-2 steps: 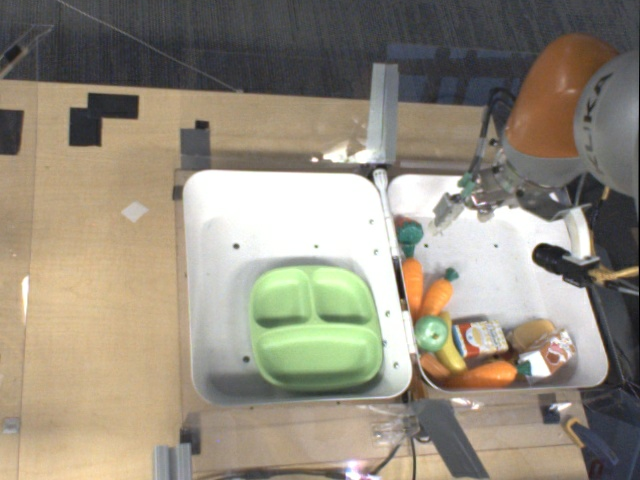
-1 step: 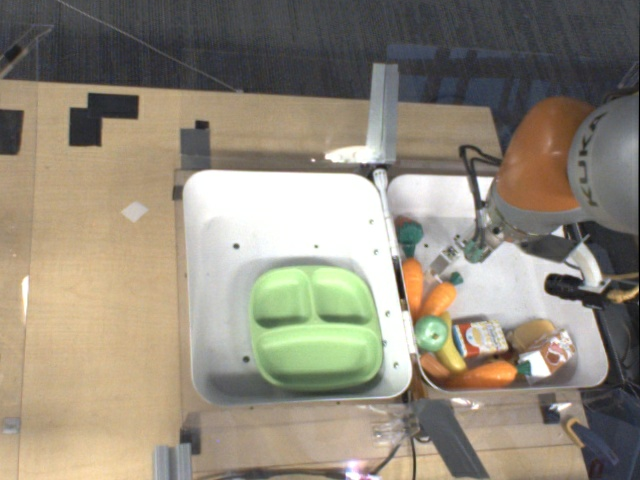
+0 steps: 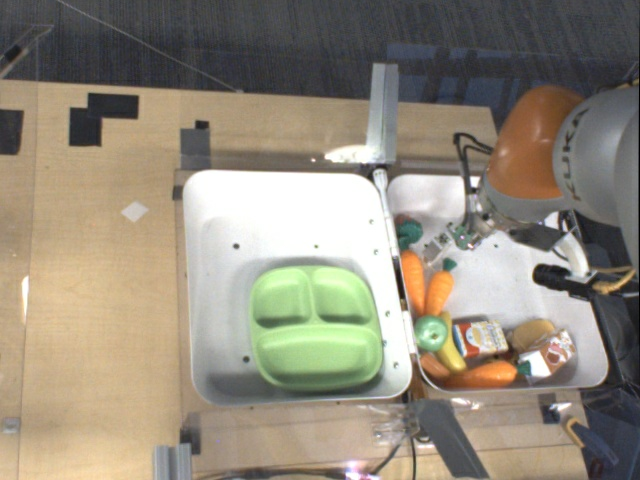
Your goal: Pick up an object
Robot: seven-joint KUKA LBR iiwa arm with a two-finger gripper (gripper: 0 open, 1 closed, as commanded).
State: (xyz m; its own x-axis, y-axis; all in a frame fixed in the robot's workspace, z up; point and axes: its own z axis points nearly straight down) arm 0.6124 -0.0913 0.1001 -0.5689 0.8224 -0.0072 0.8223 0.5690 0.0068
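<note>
Hovering low in the right-hand shallow white plastic bin (image 3: pixel 590 363), the two-finger gripper (image 3: pixel 452 238) sits at the end of the grey arm with its orange band (image 3: pixel 528 153), near the bin's upper left area. Grasp state: cannot tell from this angle.

Candidate objects are heaped along the right bin's left and lower walls: a small teal toy piece (image 3: pixel 408 234) just beside the gripper, two orange toy carrots (image 3: pixel 424 284) below it, a green toy apple (image 3: pixel 431 332), a yellow toy banana (image 3: pixel 452 351), a small printed food carton (image 3: pixel 481 335), a third long orange carrot (image 3: pixel 482 375), a brown bread-like lump (image 3: pixel 531 332) and a red-and-white toy carton (image 3: pixel 550 355).

Left white bin (image 3: pixel 215 218) holds a pale green divided plastic tray (image 3: pixel 316 325).

Risks, as judged: objects touch one another and crowd the divider wall, so a descent could strike the rim, or nudge neighbours. Rounded carrots may slip from a pinch.
</note>
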